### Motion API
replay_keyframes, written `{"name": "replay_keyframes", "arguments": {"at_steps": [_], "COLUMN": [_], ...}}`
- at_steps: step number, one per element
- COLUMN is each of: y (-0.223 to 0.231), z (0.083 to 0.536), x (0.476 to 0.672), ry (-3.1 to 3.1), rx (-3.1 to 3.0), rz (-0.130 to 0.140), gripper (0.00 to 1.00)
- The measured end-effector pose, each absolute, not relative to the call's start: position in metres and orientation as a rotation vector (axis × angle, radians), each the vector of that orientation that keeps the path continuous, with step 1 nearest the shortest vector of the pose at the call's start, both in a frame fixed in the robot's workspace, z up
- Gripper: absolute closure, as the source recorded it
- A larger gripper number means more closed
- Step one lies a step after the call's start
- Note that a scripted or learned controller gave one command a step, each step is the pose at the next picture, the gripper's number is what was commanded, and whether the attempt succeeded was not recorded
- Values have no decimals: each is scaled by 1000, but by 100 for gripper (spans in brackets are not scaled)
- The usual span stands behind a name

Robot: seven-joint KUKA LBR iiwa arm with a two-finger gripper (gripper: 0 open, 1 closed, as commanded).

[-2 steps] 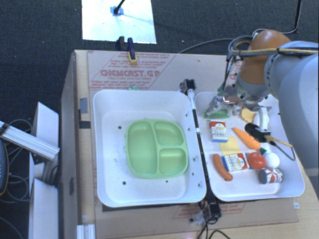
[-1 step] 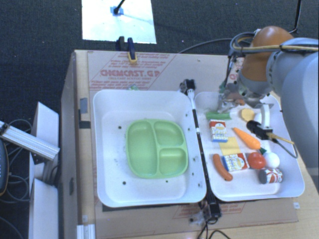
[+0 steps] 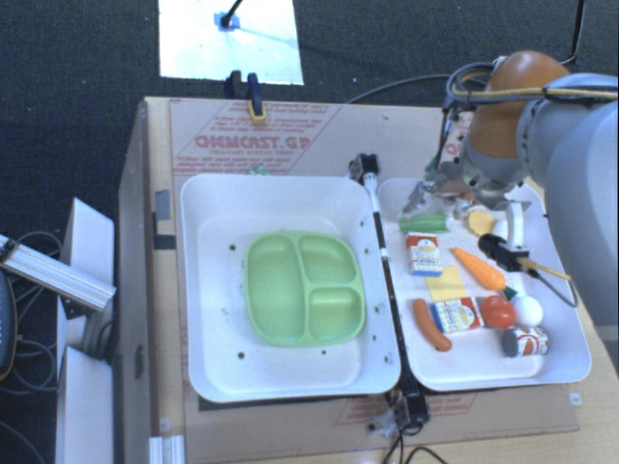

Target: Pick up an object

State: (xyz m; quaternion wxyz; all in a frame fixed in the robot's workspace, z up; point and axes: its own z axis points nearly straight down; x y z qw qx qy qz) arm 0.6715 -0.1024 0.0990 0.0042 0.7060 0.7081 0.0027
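The right bin [image 3: 571, 356] holds several toy foods: a green pod [image 3: 426, 223], a small red-and-white carton [image 3: 424, 254], a yellow slice [image 3: 446, 283], a carrot [image 3: 479, 269], a red sausage [image 3: 431, 325], a red-and-white box [image 3: 456, 314], a tomato [image 3: 498, 311], a white egg [image 3: 527, 309] and a small can [image 3: 525, 341]. My gripper [image 3: 430, 197] hangs at the far end of this bin, just above and behind the green pod. I see nothing held in it. A pale yellow piece [image 3: 481, 222] lies right of the pod, partly under the wrist.
The left bin [image 3: 208, 259] carries a green divided plate [image 3: 305, 288] in its middle. A black-and-white divider strip [image 3: 379, 235] runs between the bins. The grey arm [image 3: 571, 133] comes in over the right bin's far right corner.
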Motion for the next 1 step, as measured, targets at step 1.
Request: {"name": "replay_keyframes", "arguments": {"at_steps": [1], "y": [-110], "z": [86], "x": [670], "ry": [2220], "rx": [2219], "rz": [3], "gripper": [0]}}
